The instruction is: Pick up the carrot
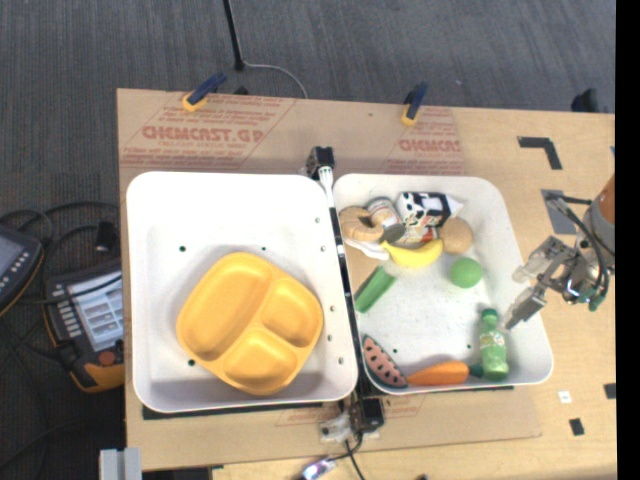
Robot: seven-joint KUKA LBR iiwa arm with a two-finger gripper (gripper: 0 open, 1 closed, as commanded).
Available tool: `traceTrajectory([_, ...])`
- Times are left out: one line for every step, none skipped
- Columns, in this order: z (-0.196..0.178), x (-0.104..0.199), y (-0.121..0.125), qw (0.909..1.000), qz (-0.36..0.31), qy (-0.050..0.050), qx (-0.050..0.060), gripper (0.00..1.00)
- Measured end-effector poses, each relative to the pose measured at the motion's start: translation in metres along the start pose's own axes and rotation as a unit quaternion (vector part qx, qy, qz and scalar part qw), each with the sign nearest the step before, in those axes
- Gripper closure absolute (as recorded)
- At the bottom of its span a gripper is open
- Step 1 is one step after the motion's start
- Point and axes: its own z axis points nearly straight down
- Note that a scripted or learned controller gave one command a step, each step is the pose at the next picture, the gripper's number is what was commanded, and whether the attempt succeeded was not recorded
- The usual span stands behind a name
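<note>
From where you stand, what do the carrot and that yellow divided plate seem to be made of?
The carrot looks like moulded plastic toy food: one even orange, smooth, no roots or greens. The yellow divided plate also looks like plastic, matte to slightly glossy, with soft rounded ridges between its compartments. Neither can be confirmed by look alone.

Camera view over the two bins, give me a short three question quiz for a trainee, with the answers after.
1. True or false: the carrot lies in the left bin.
2. Which item touches the carrot's right end? A) green bottle B) banana C) green ball
3. What lies in the left bin?

Key
1. False: it lies along the near wall of the right bin, apart from the end effector.
2. A
3. A yellow divided tray.
</note>
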Motion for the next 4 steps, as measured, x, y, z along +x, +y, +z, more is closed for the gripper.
traceTrajectory([-0.123, -0.001, 0.0, 0.9912, -0.132, -0.001, 0.0, 0.0])
traceTrajectory([-0.131, -0.002, 0.001, 0.9912, -0.132, -0.002, -0.001, 1.0])
traceTrajectory([-0.039, -0.007, 0.006, 0.9511, -0.309, 0.001, 0.0, 1.0])
traceTrajectory([-0.039, -0.046, 0.032, 0.8588, -0.512, -0.001, -0.001, 1.0])
